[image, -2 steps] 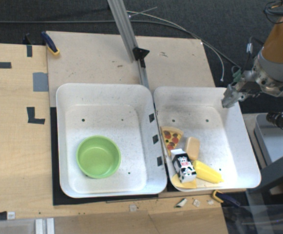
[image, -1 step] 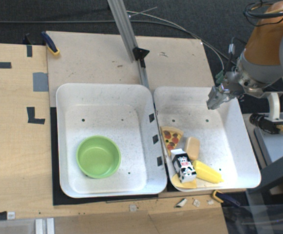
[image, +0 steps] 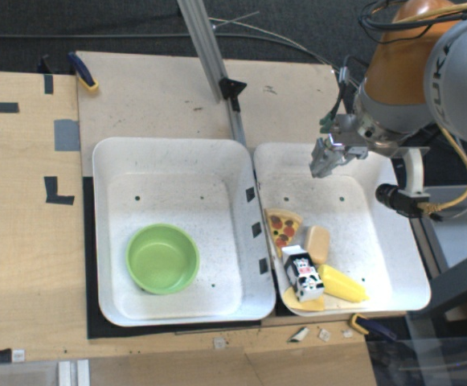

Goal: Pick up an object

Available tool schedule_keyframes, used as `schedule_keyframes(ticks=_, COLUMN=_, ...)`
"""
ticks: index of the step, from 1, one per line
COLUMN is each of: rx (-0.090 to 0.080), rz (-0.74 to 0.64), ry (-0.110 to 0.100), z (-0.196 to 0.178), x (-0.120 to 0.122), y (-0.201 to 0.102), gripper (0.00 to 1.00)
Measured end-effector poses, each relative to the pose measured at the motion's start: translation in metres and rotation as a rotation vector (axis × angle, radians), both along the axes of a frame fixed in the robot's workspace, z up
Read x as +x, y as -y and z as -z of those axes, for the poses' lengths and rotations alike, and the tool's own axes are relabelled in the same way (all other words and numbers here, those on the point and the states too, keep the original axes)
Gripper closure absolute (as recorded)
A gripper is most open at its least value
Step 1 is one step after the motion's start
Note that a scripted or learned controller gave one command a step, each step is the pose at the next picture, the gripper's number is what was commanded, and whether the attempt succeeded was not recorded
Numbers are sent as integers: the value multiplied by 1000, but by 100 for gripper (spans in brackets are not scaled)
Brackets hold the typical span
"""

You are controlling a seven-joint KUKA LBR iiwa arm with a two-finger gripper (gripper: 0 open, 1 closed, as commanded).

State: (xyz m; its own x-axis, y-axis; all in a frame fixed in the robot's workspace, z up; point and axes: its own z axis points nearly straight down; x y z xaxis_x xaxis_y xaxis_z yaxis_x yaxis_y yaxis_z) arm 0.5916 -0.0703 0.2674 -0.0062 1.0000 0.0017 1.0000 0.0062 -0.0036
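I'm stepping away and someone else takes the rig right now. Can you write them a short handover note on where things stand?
Gripper: hovering over the upper part of the right bin, nothing visible between its fingers; whether it is open or shut cannot be told from this view.
Right bin, lower left corner, clustered: pizza slice, tan block, black and white carton, yellow piece.
Left bin: green bowl, lower left of centre.
Done: nothing picked up yet.
Left: descend on an object, grasp and lift. The cluster sits below the gripper's current spot in the picture, so it would probably need to move toward it first.
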Motion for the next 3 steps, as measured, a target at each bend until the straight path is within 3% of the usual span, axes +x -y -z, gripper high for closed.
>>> schedule_keyframes(ticks=3, rx=-2, rz=1, ry=-6, z=29, x=3, y=-145, gripper=100)
